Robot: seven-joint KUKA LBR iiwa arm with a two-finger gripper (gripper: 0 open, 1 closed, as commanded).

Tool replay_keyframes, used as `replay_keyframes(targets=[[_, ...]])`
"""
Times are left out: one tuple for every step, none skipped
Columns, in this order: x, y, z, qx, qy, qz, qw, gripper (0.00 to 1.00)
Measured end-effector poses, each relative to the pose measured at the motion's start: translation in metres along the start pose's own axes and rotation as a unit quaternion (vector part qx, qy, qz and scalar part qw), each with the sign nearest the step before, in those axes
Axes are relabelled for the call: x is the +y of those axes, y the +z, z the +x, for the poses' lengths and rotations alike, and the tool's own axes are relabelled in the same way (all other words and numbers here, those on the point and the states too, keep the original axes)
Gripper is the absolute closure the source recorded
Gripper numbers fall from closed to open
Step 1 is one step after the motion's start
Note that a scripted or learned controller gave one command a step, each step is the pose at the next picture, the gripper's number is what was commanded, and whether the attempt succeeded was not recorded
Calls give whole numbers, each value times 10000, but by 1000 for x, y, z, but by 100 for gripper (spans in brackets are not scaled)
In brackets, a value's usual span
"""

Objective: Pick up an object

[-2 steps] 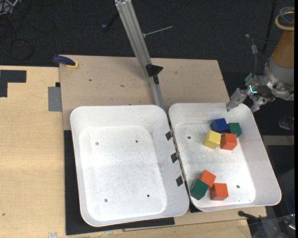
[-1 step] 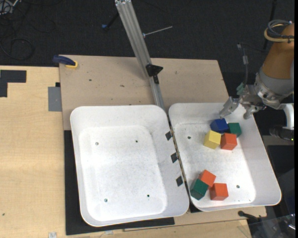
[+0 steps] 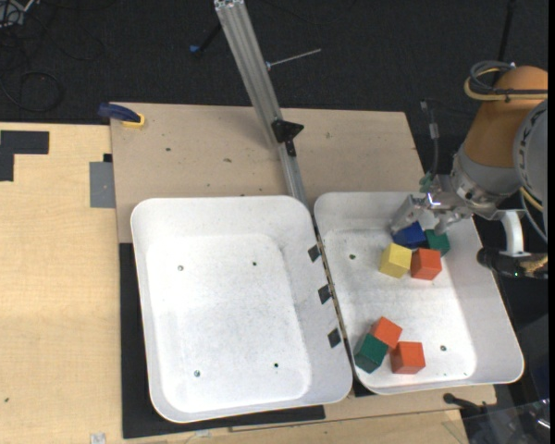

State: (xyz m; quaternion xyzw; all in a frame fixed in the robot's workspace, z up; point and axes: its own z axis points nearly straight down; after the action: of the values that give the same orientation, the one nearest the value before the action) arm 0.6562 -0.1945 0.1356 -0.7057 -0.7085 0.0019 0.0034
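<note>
My gripper (image 3: 424, 213) hangs low over the far part of the right bin (image 3: 486, 340), directly above a blue block (image 3: 410, 233). Tight around that block lie a green block (image 3: 437, 242), a yellow block (image 3: 396, 260) and an orange-red block (image 3: 426, 264). From this slant the fingers blend with the blue block, so whether anything is between them stays hidden. Near the bin's front edge sit an orange block (image 3: 386, 331), a dark green block (image 3: 371, 351) and a second orange-red block (image 3: 408, 356).
The left bin (image 3: 157, 248) lies beside the right one, with black clips (image 3: 322, 292) along their shared rim. A slanted aluminium bar (image 3: 259, 91) rises behind the bins. The grey and orange arm (image 3: 499, 137) occupies the right side.
</note>
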Motion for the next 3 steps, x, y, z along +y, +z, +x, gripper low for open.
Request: replay_keyframes(targets=[[2,24,-1,-22,-7,-65,10000,0],[1,18,0,-14,-17,-26,10000,100],[-5,-27,3,-14,0,-50,10000,100]])
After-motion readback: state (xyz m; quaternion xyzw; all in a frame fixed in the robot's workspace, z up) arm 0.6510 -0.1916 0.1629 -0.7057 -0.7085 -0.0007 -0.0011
